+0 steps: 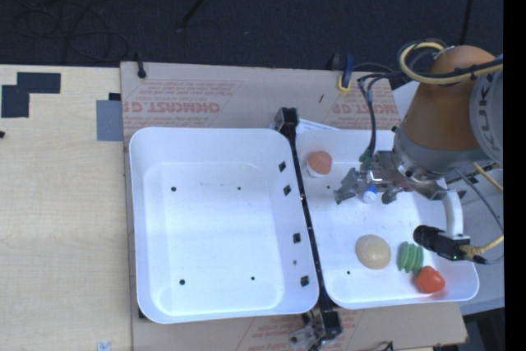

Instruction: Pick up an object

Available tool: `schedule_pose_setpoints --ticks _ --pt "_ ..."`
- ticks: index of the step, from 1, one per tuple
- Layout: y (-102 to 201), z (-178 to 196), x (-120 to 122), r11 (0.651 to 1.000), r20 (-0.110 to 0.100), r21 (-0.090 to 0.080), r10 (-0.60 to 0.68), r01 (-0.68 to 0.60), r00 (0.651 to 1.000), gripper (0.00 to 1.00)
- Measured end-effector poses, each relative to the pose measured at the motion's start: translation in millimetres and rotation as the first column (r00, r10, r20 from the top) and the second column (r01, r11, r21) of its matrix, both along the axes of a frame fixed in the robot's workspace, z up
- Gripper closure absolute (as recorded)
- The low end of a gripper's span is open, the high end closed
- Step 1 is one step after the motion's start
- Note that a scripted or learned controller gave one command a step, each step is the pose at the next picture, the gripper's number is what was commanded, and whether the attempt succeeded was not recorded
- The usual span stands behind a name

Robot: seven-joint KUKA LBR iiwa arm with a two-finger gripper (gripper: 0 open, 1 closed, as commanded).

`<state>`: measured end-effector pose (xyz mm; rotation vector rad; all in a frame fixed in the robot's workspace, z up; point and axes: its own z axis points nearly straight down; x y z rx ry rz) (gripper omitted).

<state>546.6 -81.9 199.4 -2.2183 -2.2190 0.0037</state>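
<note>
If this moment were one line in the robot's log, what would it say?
gripper: over right bin, nothing seen held | right bin: pink item, cream item, green item, red item | pick: not yet done

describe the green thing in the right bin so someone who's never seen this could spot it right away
Start at the right-hand shallow white bin and go to its near right corner. There, a small ribbed green object sits between a pale cream egg-shaped object on its left and a small red-orange object just below right. It is the bin's one green item, and its ridged surface differs from its smooth neighbours.
</note>
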Motion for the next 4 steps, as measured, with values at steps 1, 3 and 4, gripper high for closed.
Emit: schedule_pose_setpoints --ticks 1,3,4 --pt "-8 -117 27 1.0 0.003 -0.002 -0.002 0.002 1.0 0.0" --pt "-113 -71 98 1.0 0.007 -0.005 -0.004 0.004 1.0 0.0" --pt "-91 -91 93 1.0 0.026 -0.013 0.0 0.0 1.0 0.0"
